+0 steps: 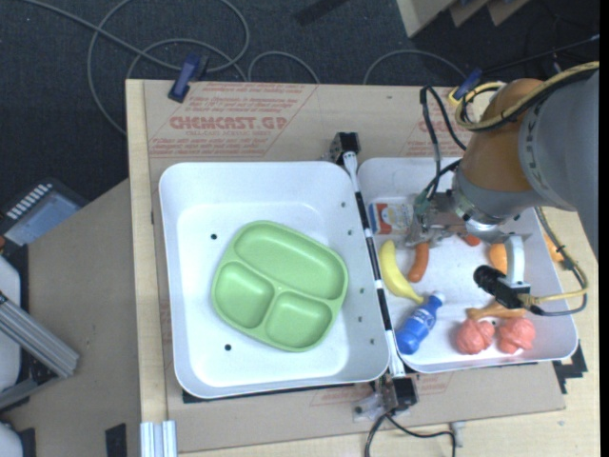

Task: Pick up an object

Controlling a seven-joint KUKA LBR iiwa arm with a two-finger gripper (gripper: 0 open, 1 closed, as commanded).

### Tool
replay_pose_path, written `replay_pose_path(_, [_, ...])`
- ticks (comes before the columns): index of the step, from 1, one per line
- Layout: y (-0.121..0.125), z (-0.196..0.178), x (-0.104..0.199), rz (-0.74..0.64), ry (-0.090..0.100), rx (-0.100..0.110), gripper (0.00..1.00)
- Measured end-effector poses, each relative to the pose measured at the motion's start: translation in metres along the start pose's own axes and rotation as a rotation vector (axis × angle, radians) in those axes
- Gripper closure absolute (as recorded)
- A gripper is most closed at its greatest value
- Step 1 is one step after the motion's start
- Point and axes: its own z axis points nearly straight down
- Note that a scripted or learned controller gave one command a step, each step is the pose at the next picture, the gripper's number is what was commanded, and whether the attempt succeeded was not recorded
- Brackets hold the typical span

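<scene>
Gripper [430,219] is lowered into the right bin [557,350], approx. over the carrot [420,261], banana [393,272] just beside. Grip state can't be told, nothing seen lifted, so pick prob. not done yet.

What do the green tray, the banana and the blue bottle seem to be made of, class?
The green tray looks like moulded plastic with a smooth, slightly matte finish: even colour, rounded compartments. The banana is probably a plastic toy: uniform yellow, no blemishes, though the picture leaves that open. The blue bottle seems plastic too, glossy blue with a white cap.
</scene>
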Motion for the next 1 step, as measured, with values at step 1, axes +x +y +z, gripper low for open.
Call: replay_pose_path(1, [0.0098, -0.0912, 0.0644, -0.002, 0.001, -0.002, 1.00])
